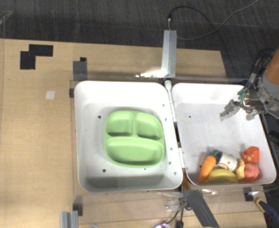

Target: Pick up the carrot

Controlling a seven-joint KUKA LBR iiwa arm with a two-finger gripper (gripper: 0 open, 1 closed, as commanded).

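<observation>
Camera view: the gripper [238,109] hangs over the upper right part of the right bin [196,127], near that bin's right wall. Its fingers stand apart, with nothing between them. The carrot [207,167] lies in the lower part of the same bin, at the left end of a cluster of toy foods, touching a banana [223,175]. Its long axis runs nearly upright in the picture, leaning slightly, green top uppermost. From the fingers, the carrot lies down the picture and to the left, well apart. The next move probably requires travel in that direction, then a descent with the fingers set across the carrot's narrow width. A green divided plate [134,137] occupies the left bin [89,127].
</observation>
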